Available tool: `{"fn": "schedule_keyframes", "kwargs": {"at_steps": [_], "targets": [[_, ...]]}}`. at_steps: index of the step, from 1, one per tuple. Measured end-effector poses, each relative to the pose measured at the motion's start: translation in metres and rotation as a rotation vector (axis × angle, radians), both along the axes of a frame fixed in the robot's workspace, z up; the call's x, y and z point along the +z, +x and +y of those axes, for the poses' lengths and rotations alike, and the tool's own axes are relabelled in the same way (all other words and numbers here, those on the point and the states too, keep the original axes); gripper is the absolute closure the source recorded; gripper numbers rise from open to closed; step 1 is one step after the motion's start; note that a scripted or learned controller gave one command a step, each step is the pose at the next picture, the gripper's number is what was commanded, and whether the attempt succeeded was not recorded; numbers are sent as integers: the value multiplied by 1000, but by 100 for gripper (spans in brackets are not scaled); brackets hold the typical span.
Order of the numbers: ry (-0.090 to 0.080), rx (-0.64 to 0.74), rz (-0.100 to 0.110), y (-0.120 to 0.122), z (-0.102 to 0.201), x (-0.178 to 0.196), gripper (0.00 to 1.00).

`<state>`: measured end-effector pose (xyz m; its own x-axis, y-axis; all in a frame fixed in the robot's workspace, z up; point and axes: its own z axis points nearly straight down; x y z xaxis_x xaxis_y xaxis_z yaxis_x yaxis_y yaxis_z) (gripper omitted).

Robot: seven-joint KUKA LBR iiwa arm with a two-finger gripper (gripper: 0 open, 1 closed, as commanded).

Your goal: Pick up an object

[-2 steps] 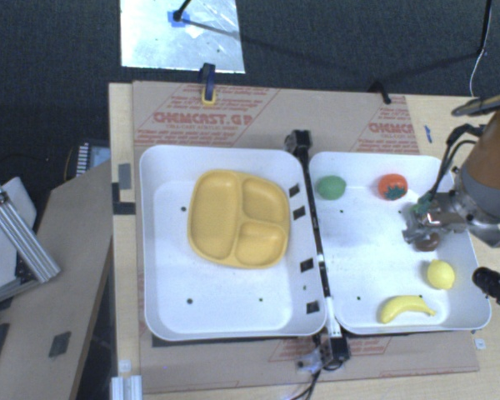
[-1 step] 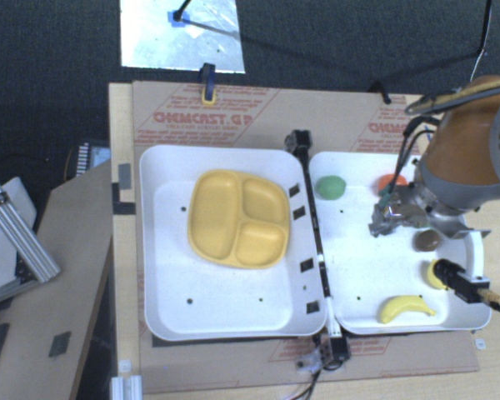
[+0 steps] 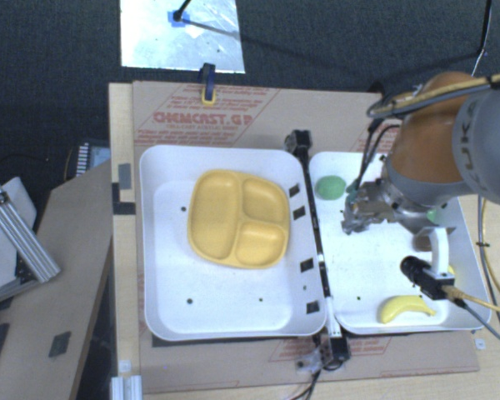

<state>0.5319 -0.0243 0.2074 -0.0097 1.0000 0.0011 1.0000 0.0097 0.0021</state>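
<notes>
Two shallow white bins sit side by side on a brown sheet [image 3: 233, 111] printed CHEMCAST, which covers the table.

The left bin [image 3: 171, 307] holds a single thing: a yellow divided plate [image 3: 236, 218] with three compartments. It lies flat and a little above the bin's middle, with nothing in its compartments.

The right bin [image 3: 362, 298] holds a green ball [image 3: 330, 187] near its far left corner, close to the divider between the bins. A yellow banana [image 3: 407, 308] lies near the front rim. A sliver of something green [image 3: 434, 216] shows at the edge of the arm, too hidden to name.

The banana lies flat, with its long axis running left to right across the bin, roughly parallel to the front rim. Its arch bows towards the far side. The thicker end points left and the tapered end points right.

The gripper [image 3: 356, 215] hangs over bare bin floor in the right bin, just beside the green ball on its near right side and well apart from the banana. Whether it is spread or closed cannot be told from this angle, and nothing is seen caught in it.
</notes>
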Motion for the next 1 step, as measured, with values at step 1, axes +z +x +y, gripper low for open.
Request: {"fn": "schedule_keyframes", "kwargs": {"at_steps": [1], "targets": [[0, 0, 0, 9, 52, -5, 100]]}}
